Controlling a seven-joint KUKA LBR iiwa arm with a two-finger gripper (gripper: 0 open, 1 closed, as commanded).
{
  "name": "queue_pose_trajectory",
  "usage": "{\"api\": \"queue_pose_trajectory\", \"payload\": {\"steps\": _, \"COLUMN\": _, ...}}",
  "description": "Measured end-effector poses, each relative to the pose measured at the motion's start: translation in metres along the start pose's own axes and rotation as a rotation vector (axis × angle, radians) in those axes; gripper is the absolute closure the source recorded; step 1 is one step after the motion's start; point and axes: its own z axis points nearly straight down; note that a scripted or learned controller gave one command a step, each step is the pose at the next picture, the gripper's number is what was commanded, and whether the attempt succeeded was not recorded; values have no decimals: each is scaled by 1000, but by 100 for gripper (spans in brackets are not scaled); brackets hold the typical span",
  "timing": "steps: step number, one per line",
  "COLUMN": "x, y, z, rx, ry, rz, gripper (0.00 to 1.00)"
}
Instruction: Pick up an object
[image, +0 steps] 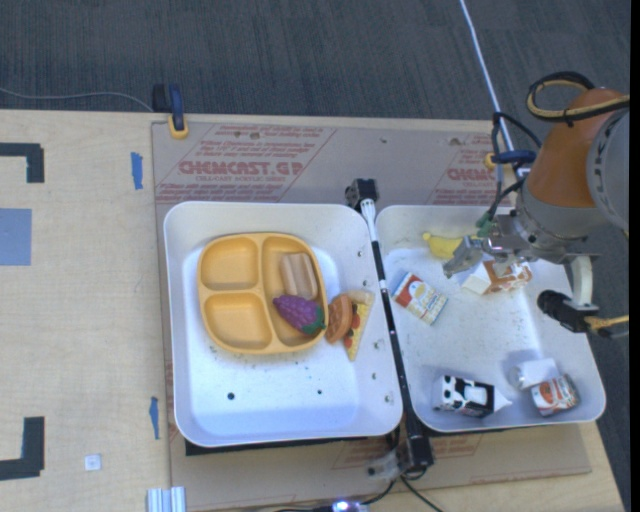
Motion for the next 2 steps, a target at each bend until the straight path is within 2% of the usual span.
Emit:
{"api": "queue_pose_trajectory", "payload": {"steps": 1, "x": -21, "y": 6, "z": 5, "rx": -6, "ry": -1, "rz": -1, "gripper": 0}}
{"api": "queue_pose_trajectory", "payload": {"steps": 2, "x": -21, "y": 6, "z": 5, "rx": -11, "ry": -2, "rz": -1, "gripper": 0}}
